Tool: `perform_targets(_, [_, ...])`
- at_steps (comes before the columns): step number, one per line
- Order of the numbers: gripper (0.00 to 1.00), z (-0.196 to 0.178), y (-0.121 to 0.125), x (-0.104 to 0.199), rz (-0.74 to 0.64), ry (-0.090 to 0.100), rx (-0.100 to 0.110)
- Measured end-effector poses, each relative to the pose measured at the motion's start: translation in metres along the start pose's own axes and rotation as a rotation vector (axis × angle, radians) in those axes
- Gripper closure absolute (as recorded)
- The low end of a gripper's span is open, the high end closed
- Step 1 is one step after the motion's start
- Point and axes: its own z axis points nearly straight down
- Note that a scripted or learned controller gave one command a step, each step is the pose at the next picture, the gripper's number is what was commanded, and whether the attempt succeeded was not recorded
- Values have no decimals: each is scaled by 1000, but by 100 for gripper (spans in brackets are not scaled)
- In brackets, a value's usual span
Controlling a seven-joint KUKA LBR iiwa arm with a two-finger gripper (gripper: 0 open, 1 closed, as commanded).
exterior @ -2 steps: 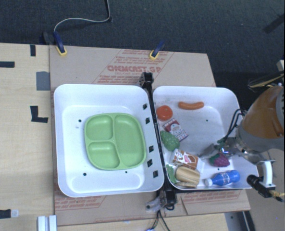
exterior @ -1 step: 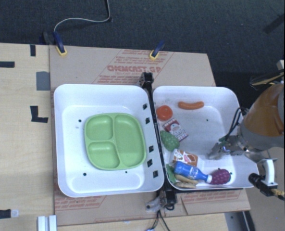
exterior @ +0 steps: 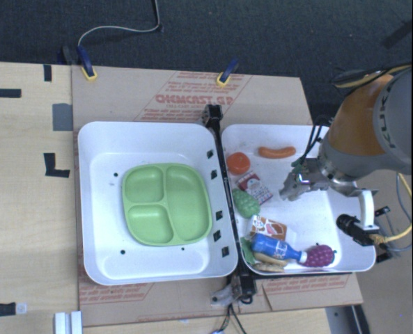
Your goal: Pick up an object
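**Arm over the right bin, objects lying to the left of the pincer**

The grey arm with the orange band (exterior: 363, 127) reaches in from the right and hangs over the shallow white right bin (exterior: 345, 263). Its two-finger gripper (exterior: 294, 186) is in the middle part of this bin, above bare white floor. From this slanted view it cannot be told if the pincer is wide or narrow, and no object is seen in it.

The objects for picking lie in the same bin, mostly on the left of the pincer. A small red and white packet (exterior: 253, 186) lies near the pincer on its left side, apart from it. A round orange-red toy fruit (exterior: 238, 162) sits above the packet, near the divider between the bins. A soft green leafy toy (exterior: 246, 204) lies just below the packet. An orange sausage-shaped toy (exterior: 276, 152) lies up and left of the pincer, near the far wall.

Along the near wall are a small brown and white carton (exterior: 269, 227), a blue bottle with white label (exterior: 278, 248) and a purple bunch of toy grapes (exterior: 320, 255), well apart from the pincer.

The left white bin (exterior: 95, 207) holds a light green plastic plate with three compartments (exterior: 167, 204).
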Motion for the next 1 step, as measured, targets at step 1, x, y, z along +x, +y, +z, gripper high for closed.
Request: perform_targets(1, [0, 0, 0, 0, 1, 0, 1])
